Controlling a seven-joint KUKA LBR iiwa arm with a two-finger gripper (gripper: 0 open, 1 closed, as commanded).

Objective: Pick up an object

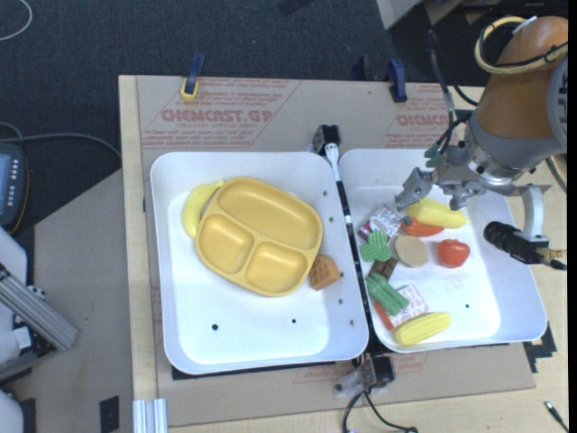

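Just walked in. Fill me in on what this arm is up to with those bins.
The grey arm reaches in from the right, and its gripper hangs over the right bin, just above a yellow toy banana amid toy food: a tomato, a corn cob and others. Nothing shows between its fingers. The left bin holds a yellow divided plate.

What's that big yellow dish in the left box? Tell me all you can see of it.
The yellow tray looks like smooth plastic, with three compartments: one long one on the far side, two smaller ones nearer. It lies face up, turned at an angle, in the left bin. A yellow banana-like piece peeks from under its left edge; a brown piece rests against its right corner.
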